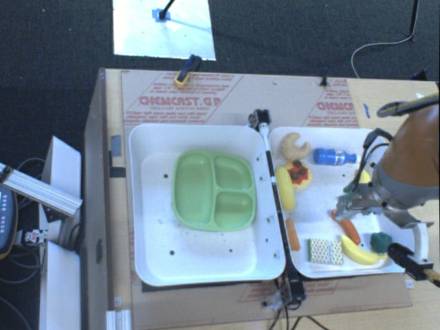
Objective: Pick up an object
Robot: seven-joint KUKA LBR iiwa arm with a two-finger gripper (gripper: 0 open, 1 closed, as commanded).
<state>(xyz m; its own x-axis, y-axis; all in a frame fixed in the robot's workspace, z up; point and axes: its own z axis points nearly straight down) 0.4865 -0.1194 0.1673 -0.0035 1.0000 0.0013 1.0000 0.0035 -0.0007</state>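
Observation:
My gripper hangs low over the right part of the right bin, under the grey and orange arm. Just below it lies a small orange carrot, and a yellow banana lies in front of that. A dark green piece sits to the banana's right. Whether the gripper touches the carrot is unclear from here. A blue bottle lies at the back of the bin.
The right bin also holds a beige pastry, a yellow corn cob beside a red-orange toy, a second carrot and a speckled block. The left bin holds a green divided plate.

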